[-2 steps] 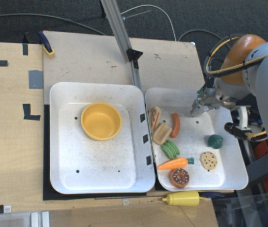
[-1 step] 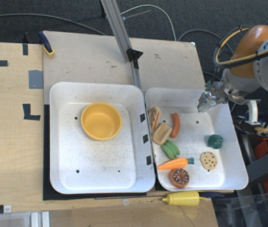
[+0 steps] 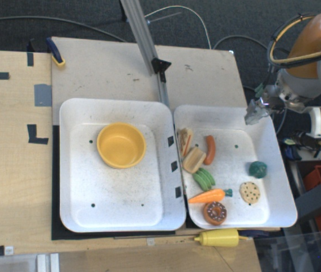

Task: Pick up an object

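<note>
Currently, the carrot lies in the right bin, near side, long axis running left-right with its green tip pointing right. It looks light, rigid and smooth; grasp across mid-body. The tool hovers over the bin's far-right rim.

Two white bins: one holds one yellow bowl; the other holds eight toy foods.
</note>
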{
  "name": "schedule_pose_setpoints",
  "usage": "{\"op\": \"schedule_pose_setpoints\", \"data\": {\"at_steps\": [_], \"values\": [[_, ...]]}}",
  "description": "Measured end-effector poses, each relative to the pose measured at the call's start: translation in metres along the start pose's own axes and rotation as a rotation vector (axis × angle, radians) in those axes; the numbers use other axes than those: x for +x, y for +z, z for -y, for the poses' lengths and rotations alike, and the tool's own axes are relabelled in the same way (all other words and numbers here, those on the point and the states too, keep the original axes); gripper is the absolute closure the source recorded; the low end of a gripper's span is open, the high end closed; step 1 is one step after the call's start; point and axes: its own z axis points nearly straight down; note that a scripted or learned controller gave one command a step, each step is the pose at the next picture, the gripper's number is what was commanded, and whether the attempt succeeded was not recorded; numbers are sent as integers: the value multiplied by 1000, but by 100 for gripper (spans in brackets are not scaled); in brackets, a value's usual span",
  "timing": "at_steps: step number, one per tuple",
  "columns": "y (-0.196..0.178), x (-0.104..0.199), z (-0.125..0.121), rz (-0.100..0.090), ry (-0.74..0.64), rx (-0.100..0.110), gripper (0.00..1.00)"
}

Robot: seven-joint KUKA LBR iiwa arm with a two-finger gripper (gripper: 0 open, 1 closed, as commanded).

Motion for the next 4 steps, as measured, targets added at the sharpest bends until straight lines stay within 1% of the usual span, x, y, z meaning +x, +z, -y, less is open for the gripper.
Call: {"op": "schedule_pose_setpoints", "data": {"at_steps": [1,2,3,4], "values": [[7,52,13,-3,-4,7,100],[12,102,25,-4,-4,8,100],[7,154,29,-4,-5,8,100],[6,203,54,-4,-4,9,100]]}}
